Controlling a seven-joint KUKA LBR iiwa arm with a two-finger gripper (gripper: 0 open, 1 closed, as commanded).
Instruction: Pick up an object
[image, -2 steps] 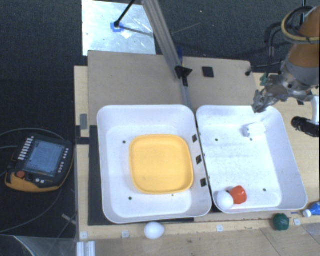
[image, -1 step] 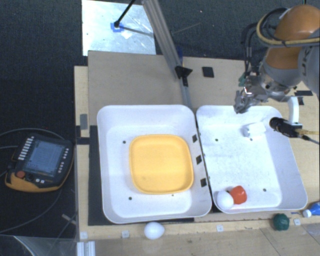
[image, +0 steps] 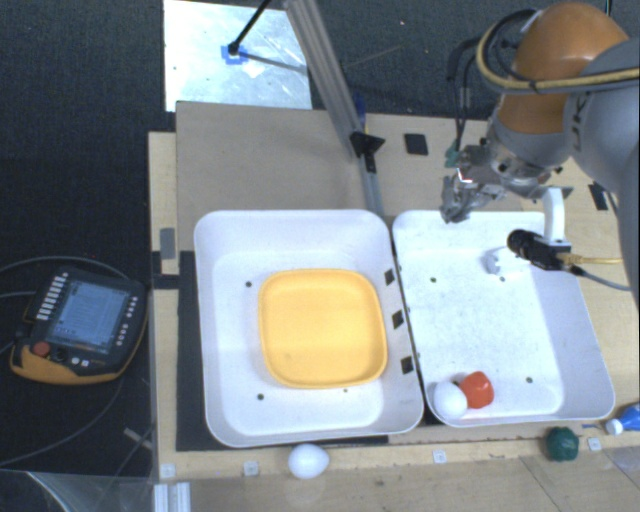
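Well, my pincer (image: 455, 208) hangs over the far rim of the right-hand bin (image: 560, 330), and from this angle I cannot tell how it is set; nothing is visible in its grip. Just above it sits my wrist, with the orange band (image: 553, 45) bulging over the grey housing.

Nearest to my pincer, a little toward the near side and further along the bin's far end, lies a small white scrap (image: 492, 263) on the bin floor, with a black fitting and a white post just beyond it (these look like part of the rig, though I can't be sure).

Well away, in the near corner of this same bin, a small orange object (image: 477, 389) lies touching a white egg-shaped object (image: 449, 400).

Across the divide from my pincer, the left-hand bin (image: 225, 330) holds a yellow square plate (image: 322, 327) lying flat in its middle.

Farther still, outside the bins on the near edge of the bench, rest a second white egg (image: 308, 460) and a dark green ball (image: 561, 443). Beyond the left bin, a teach pendant (image: 80, 320) lies on the dark floor.
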